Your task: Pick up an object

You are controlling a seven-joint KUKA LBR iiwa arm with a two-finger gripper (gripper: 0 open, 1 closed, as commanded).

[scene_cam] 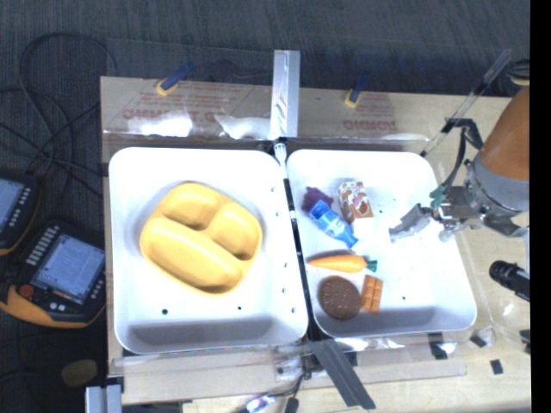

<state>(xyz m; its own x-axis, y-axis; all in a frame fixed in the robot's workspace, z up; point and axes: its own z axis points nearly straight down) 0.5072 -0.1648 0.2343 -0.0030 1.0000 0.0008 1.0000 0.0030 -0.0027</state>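
Two shallow white plastic bins, the left (129, 317) and the right (448, 304), look smooth with a soft sheen. The big yellow lumpy object (200, 236) in the left bin looks smooth and slightly glossy, like moulded plastic. At the right bin's centre, the orange carrot (337, 263) has a waxy plastic shine; the round brown biscuit (340, 298) below it looks matt and grainy. The pale wooden bench (413, 114) is matt, with clear glossy film (185, 114) along the upper frame.
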